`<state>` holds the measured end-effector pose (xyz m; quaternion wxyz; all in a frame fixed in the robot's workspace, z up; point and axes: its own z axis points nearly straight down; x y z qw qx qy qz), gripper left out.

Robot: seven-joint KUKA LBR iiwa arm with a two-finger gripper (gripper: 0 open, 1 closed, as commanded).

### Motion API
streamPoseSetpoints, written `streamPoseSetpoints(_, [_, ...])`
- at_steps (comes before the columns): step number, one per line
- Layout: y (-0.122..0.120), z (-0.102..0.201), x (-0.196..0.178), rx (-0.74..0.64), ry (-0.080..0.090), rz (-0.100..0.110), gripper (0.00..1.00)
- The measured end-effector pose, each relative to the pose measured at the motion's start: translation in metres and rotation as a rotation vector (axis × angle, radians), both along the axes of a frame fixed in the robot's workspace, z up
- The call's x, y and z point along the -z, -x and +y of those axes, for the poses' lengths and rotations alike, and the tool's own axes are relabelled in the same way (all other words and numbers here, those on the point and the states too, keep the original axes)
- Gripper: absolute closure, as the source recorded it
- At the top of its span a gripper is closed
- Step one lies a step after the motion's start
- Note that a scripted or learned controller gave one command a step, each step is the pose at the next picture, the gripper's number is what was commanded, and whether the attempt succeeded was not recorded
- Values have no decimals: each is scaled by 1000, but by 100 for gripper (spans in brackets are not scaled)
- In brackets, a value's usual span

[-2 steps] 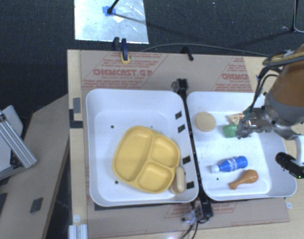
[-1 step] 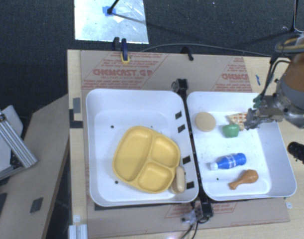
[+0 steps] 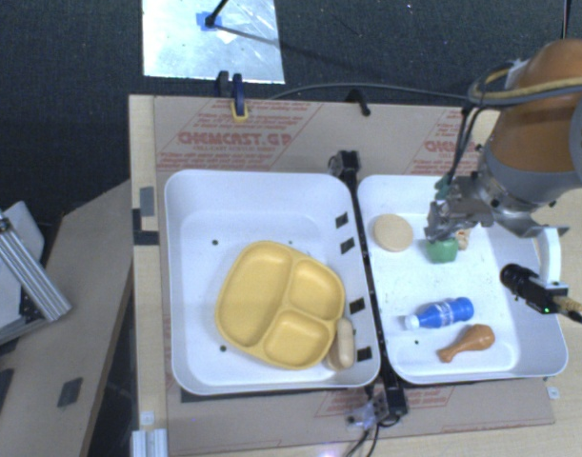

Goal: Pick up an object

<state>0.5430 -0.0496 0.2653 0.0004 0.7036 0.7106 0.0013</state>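
One gripper (image 3: 445, 228) sits over the green toy (image 3: 444, 249); its grip can't be told. Toy looks small, light, probably slippery: pinch its middle.

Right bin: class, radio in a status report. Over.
Pincer low over green item, grip unclear. Cookie left of it, apart. Bottle and drumstick nearer the front. Over.
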Motion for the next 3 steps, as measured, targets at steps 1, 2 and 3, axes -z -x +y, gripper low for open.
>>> streamPoseSetpoints(1, [-25, 45, -1, 0, -1, -1, 100])
streamPoseSetpoints(2, [-44, 91, 1, 1, 0, -1, 100])
streamPoseSetpoints(3, [-66, 127, 24, 3, 1, 0, 100])
